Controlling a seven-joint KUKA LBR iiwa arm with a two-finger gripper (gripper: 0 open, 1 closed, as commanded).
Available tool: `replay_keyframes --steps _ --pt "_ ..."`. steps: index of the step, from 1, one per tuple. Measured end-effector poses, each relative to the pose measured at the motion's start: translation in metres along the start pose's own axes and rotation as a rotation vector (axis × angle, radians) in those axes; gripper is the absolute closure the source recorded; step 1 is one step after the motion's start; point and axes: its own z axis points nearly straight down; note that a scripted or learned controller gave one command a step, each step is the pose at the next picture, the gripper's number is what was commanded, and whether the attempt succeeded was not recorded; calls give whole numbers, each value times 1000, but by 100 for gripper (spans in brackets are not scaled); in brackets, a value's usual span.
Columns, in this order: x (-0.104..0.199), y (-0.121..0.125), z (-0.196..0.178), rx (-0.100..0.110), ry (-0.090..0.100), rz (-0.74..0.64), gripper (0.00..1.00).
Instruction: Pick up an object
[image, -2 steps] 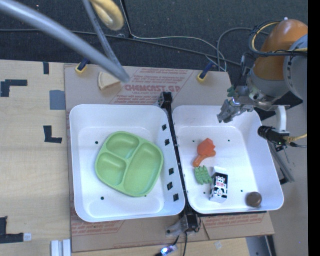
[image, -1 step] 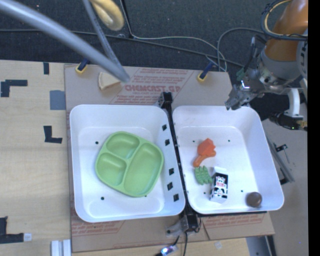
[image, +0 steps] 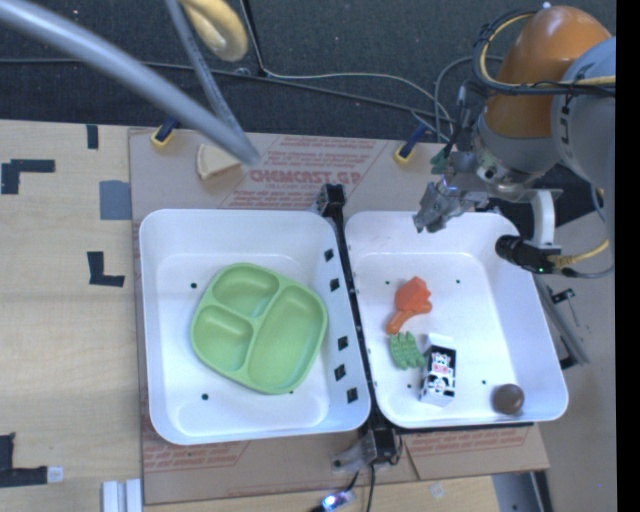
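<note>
The gripper (image: 437, 215) is held above the far rim of the right bin (image: 530, 310), with nothing between the fingers. Whether the fingers are wide or narrow cannot be told from this view. Four candidate objects lie in that bin: an orange toy (image: 409, 303), a green toy (image: 405, 350) just beside it, a small carton (image: 438, 373) and a brown ball (image: 508, 399) near the front corner. A green plate (image: 260, 327) lies in the left bin (image: 165, 300). No object is judged picked yet; approach, grasp and lift remain
</note>
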Motion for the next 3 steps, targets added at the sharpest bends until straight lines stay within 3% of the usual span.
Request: replay_keyframes --steps 3 --pt "164 -3 43 1 0 -2 100"
